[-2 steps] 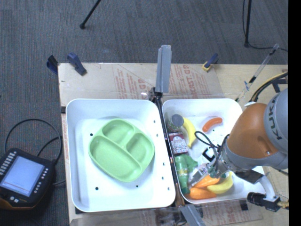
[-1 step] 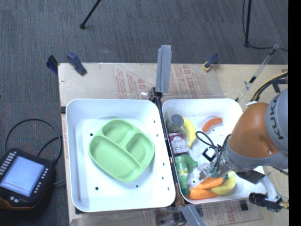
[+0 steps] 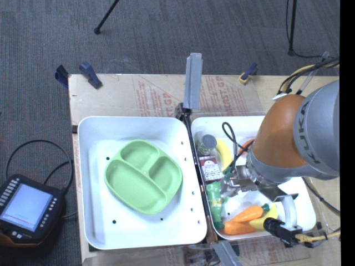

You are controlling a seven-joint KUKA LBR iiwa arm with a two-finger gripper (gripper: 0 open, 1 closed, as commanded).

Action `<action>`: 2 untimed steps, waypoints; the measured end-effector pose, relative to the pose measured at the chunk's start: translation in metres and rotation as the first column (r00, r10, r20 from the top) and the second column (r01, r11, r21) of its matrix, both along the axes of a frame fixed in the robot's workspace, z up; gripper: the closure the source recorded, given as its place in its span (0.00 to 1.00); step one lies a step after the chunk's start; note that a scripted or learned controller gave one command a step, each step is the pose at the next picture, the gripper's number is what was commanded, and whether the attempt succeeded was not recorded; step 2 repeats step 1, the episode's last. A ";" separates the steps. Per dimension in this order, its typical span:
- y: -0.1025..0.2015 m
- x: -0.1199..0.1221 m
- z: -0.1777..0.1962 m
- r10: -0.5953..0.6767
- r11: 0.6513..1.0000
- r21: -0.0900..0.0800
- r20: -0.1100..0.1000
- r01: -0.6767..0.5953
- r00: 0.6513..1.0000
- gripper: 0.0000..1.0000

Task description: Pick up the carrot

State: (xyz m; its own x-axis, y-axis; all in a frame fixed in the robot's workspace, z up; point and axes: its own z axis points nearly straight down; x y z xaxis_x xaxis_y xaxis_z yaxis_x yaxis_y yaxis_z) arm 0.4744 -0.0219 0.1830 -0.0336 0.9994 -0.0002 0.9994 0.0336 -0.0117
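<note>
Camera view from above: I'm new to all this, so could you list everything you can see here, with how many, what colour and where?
Bins: two, white, side by side on the bench.
Divided plate: one, light green, three compartments, in the left bin.
Carrots: two, orange, near the right bin's front edge, one above the other.
Banana: one, yellow, towards the back of the right bin.
Bottle: one, clear with a grey cap, right bin, beside the banana.
Small box: one, dark red, right bin's left side.
Clamps: three, blue, along the bench's back edge.
Handheld screen: one, black and orange, on the floor at left.
Arm: one, grey with orange band, over the right bin.
</note>
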 end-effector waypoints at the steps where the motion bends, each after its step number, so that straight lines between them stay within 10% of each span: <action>1: 0.011 0.000 0.000 -0.153 0.988 -0.002 0.001 0.153 0.988 1.00; 2: 0.011 0.000 0.000 -0.153 0.988 -0.002 0.001 0.153 0.988 1.00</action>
